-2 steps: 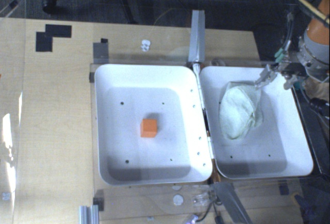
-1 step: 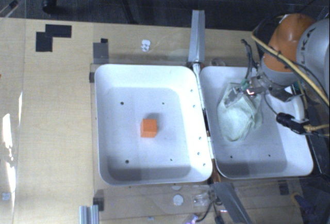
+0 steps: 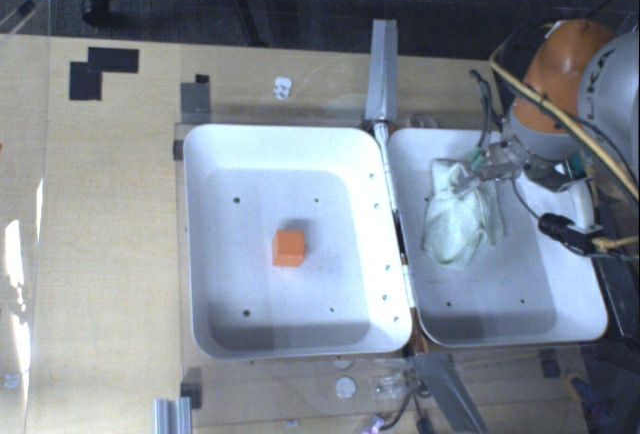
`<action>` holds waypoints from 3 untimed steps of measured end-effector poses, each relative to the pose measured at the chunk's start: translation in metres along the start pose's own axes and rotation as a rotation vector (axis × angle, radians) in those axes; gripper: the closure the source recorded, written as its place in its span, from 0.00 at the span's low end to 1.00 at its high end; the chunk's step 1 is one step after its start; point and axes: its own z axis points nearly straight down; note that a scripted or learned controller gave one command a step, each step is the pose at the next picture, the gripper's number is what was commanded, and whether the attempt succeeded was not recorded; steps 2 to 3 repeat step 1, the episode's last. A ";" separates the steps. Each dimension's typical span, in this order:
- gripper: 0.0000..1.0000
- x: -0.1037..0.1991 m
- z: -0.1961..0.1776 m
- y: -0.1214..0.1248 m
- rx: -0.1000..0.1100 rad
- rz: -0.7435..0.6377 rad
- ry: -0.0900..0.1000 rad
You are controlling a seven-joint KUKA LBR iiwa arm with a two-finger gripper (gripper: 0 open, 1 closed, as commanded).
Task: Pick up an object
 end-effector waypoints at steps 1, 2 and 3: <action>1.00 0.038 -0.090 0.062 0.003 0.142 0.000; 1.00 0.038 -0.090 0.062 0.003 0.142 0.000; 1.00 0.038 -0.090 0.062 0.003 0.142 0.000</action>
